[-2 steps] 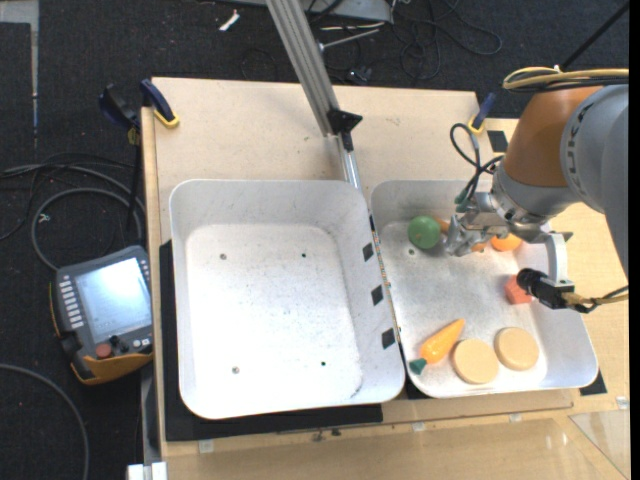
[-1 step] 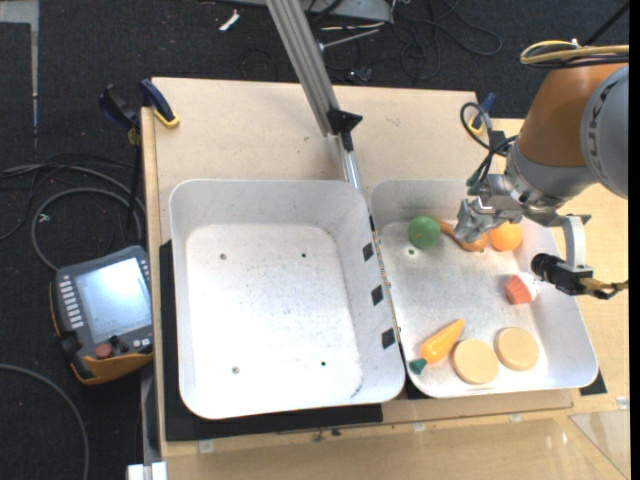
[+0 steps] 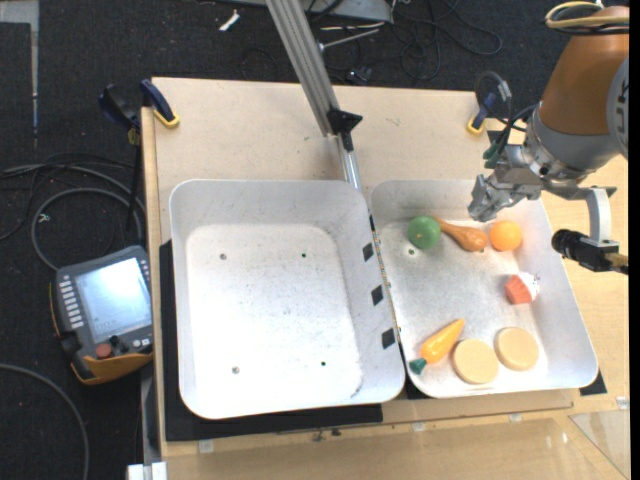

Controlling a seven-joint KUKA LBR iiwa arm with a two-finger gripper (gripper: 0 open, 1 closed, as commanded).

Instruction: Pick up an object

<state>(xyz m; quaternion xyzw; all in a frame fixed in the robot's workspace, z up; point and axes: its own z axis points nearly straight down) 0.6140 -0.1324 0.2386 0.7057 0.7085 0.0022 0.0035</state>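
Note:
The right bin (image 3: 560,368) holds a green ball (image 3: 424,233), an orange pear-shaped piece (image 3: 464,235), an orange ball (image 3: 506,236), a red and white block (image 3: 520,288), a toy carrot (image 3: 440,340) and two tan discs (image 3: 476,361) (image 3: 518,348). My gripper (image 3: 484,208) hangs over the bin's far edge, just above the pear-shaped piece and left of the orange ball. I see nothing held in it.
The left bin (image 3: 265,298) lies beside the right one, with black clips on the shared rim. A slanted metal pole (image 3: 305,53) crosses the bench's back. Clamps sit at the bench's far corners. A teach pendant (image 3: 105,313) lies on the floor to the left.

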